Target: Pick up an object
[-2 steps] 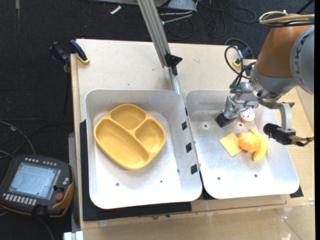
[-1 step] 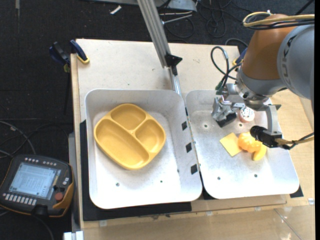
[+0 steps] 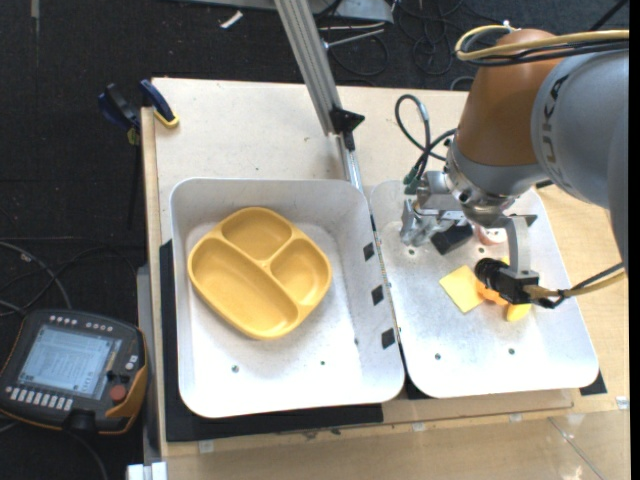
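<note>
My gripper [image 3: 414,230] hangs low over the back left part of the right bin [image 3: 520,363], pointing down at the bin floor. A flat yellow square piece [image 3: 461,290] lies in this bin, a little to the right of and nearer than the gripper. Just beyond it sit a small orange object [image 3: 489,294] and a small yellow piece [image 3: 517,312]. A pale pinkish object [image 3: 491,235] peeks out under the wrist, to the gripper's right. I see nothing between the gripper and the bin floor.
The left bin [image 3: 200,368] holds a yellow divided plate [image 3: 260,270]. A slanted metal pole [image 3: 310,53] rises from between the bins at the back. A blue-and-yellow clamp [image 3: 150,103] sits at the bench's back left corner.
</note>
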Tool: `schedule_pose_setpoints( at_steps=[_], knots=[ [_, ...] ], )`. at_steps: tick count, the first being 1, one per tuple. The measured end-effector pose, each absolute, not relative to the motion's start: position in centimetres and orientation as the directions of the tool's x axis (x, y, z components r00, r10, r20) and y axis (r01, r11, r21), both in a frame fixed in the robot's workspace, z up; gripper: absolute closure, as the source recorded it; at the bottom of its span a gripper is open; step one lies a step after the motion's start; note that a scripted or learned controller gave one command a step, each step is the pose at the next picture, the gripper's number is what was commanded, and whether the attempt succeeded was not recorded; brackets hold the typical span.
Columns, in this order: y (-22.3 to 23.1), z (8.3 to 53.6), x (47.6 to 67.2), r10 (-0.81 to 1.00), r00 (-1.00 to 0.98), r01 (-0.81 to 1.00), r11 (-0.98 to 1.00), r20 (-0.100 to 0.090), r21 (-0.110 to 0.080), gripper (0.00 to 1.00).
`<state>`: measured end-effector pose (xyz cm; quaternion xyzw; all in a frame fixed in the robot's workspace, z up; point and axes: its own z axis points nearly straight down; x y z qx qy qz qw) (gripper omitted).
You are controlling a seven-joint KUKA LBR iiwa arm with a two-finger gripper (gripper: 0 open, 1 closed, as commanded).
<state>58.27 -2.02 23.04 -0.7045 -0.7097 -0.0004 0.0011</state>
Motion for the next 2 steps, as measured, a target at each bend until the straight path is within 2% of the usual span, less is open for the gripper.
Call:
schedule_pose_setpoints(
  at_steps=[2],
  knots=[
    [7.7,23.8,55.4,1.0,-0.008,1.0,0.008,0.001,-0.002,1.0]
  ],
)
